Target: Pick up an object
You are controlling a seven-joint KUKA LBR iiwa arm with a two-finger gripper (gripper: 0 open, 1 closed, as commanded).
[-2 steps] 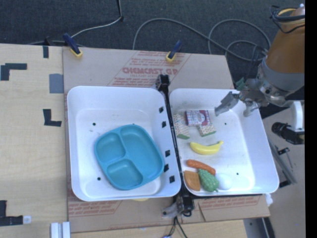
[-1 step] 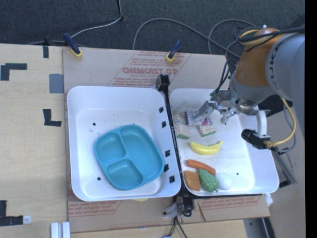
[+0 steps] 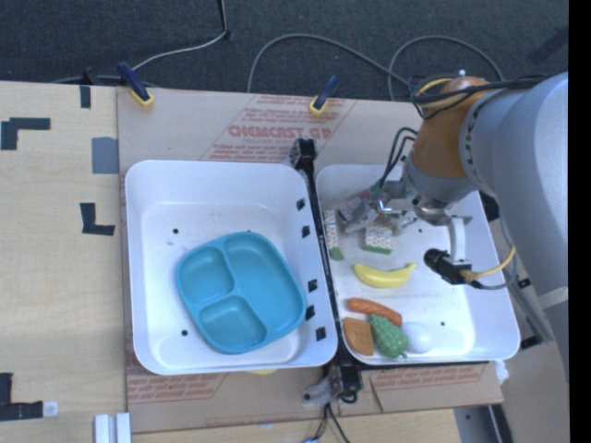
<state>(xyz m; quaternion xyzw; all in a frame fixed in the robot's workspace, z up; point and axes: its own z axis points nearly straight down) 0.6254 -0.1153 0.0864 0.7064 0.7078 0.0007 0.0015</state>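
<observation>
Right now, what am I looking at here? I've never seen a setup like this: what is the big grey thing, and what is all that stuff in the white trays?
You are looking down at a slant from a single camera fixed above a workbench. The big grey shape with the orange band is a robot arm reaching in from the right. At its end is a two-finger gripper, its hand for grasping.

On the bench sit two shallow white bins. The left bin holds a blue divided plate. The right bin holds toy food: a yellow banana, an orange carrot, a green piece, and a small patterned block just below the gripper.

The arm's job is to pick something up. I cannot tell whether anything is grasped yet.
</observation>
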